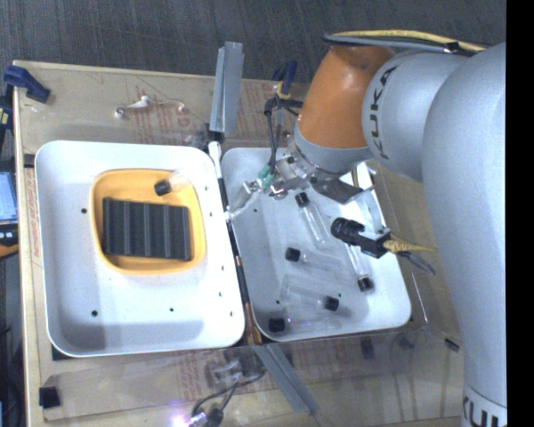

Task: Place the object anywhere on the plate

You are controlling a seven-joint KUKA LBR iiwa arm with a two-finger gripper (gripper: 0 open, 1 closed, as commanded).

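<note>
Plate (pixel 116 185): lies in the left bin (pixel 62 238), a small vial (pixel 167 185) on its rim.
Right bin (pixel 400 305): keeps more vials.
Tool (pixel 280 181): over the right bin; grip state I cannot tell.

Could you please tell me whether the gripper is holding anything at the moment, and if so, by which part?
It cannot be told: the gripper sits over the right bin, mostly hidden beneath the arm's orange band.
</note>
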